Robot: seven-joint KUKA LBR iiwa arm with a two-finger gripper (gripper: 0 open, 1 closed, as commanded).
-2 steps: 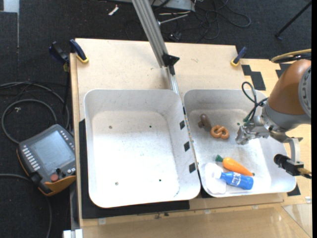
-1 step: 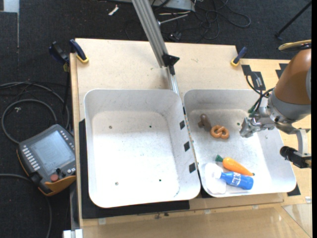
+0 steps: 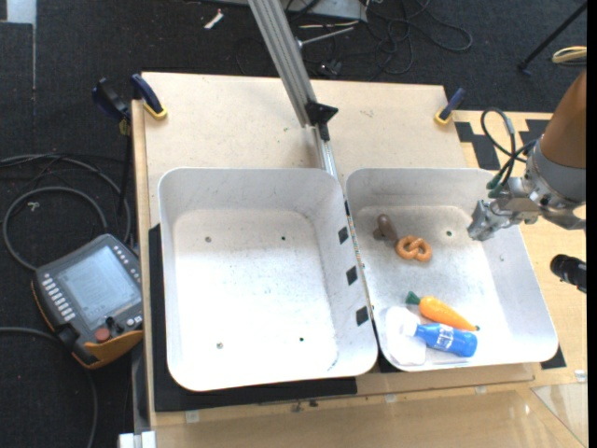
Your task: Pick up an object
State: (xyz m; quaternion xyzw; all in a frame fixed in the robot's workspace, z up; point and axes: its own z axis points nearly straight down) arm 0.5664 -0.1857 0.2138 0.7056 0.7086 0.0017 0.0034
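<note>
Camera view: pretzel [image 3: 413,248] left of hand [image 3: 482,224].

Grey arm [image 3: 560,171] with orange band [image 3: 571,124] above the wrist; dark cables [image 3: 502,138] looping beside it; small silvery metal gripper [image 3: 485,220] at the end.

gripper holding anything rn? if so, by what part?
Nothing held. The gripper hangs over the right bin, apart from the pretzel and the carrot.
</note>
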